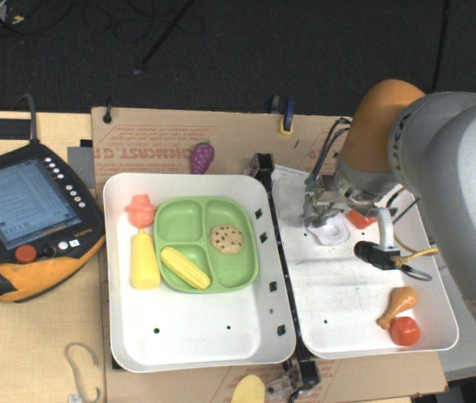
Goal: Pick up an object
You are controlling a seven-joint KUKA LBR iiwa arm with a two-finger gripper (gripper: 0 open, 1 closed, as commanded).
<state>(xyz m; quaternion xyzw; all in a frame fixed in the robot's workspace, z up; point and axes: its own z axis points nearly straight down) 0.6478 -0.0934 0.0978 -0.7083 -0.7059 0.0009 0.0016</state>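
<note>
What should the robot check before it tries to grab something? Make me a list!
1. The tool is above the right bin: ok.
2. The tool carries nothing already: cannot tell.
3. Things to grab lie in that bin, a drumstick and a tomato: ok.
4. Those two sit apart for a clean grab: not ok, they touch.
5. The red piece beside the tool is in full sight: not ok, partly hidden.

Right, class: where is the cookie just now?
In the camera view, the cookie lies in the green plate's upper right compartment, in the left bin, right of the corn.
</note>
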